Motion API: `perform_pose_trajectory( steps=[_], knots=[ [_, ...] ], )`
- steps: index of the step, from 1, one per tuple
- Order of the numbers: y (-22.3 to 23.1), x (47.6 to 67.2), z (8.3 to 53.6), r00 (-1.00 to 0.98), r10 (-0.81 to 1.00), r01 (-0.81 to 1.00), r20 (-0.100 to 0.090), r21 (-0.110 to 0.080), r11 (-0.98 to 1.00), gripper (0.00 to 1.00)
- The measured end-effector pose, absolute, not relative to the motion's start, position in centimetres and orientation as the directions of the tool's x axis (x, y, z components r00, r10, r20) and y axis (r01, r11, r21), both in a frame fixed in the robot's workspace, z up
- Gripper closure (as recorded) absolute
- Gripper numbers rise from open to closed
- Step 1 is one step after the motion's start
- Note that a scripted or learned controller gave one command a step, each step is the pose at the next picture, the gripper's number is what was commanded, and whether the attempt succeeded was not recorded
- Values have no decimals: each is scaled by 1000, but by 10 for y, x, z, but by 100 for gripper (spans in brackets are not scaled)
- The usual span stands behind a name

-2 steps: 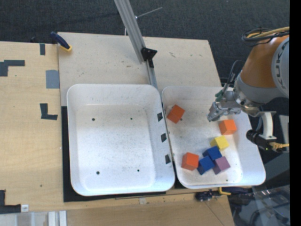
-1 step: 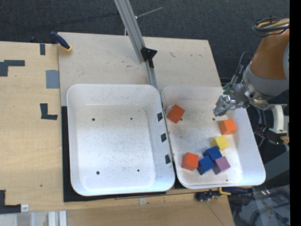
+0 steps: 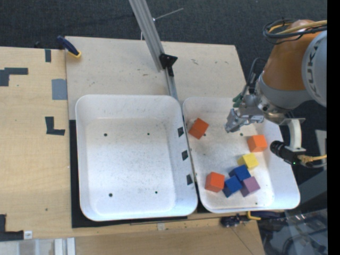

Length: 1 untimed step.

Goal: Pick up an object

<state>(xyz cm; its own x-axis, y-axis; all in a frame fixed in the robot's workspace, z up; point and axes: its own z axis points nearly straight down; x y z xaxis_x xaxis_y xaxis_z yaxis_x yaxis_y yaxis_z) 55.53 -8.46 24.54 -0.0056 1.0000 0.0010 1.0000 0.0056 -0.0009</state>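
Inside right bin (image 3: 287, 198): orange, yellow, blue, purple blocks (image 3: 238, 178); jaws above, opening indiscernible.

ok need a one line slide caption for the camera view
KUKA arm's tool hovers over the right bin, among orange, yellow, blue and purple blocks.

we count three orange blocks (image 3: 198, 127), two blue blocks (image 3: 240, 172), one yellow block (image 3: 249, 160), one purple block (image 3: 251, 185), two white bins (image 3: 87, 108).
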Motion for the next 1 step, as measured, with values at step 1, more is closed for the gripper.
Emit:
perform_pose_trajectory(
  steps=[1],
  knots=[
    [-30, 540, 252, -7, 1000, 1000, 2, -2, 7, 100]
  ],
)
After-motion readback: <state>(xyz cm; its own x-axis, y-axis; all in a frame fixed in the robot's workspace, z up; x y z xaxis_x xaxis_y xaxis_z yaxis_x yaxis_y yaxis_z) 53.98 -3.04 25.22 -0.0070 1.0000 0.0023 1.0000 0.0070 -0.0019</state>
